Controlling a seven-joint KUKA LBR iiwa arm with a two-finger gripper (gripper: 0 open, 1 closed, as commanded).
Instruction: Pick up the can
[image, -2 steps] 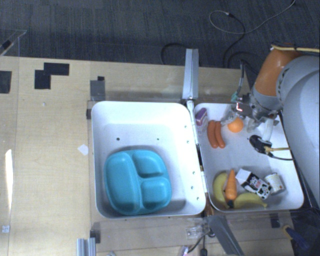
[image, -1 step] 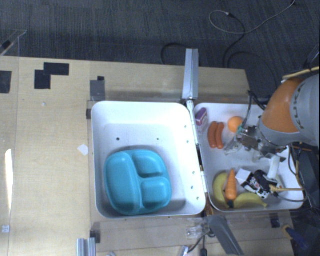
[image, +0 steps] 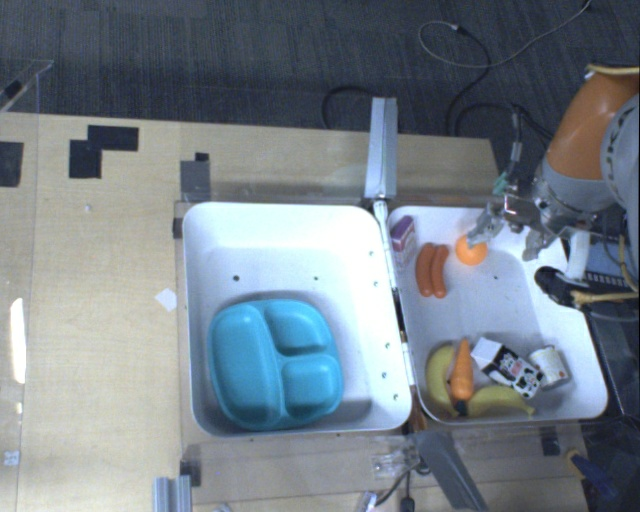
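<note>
A small purple can (image: 402, 235) with a pale top stands upright in the back left corner of the right bin (image: 585, 345), close to the divider. My gripper (image: 507, 237) hangs over the back right part of that bin, well to the right of the can. Its fingers are spread open with nothing between them. The left fingertip (image: 485, 229) is just above a small orange ball (image: 470, 252).
Two sausages (image: 432, 270) lie between the can and the ball. Bananas (image: 448, 385), a carrot (image: 460, 370), a white, black and red package (image: 508, 368) and a white cup (image: 549, 365) fill the bin's front. A blue sectioned tray (image: 275, 362) rests in the left bin (image: 270, 240).
</note>
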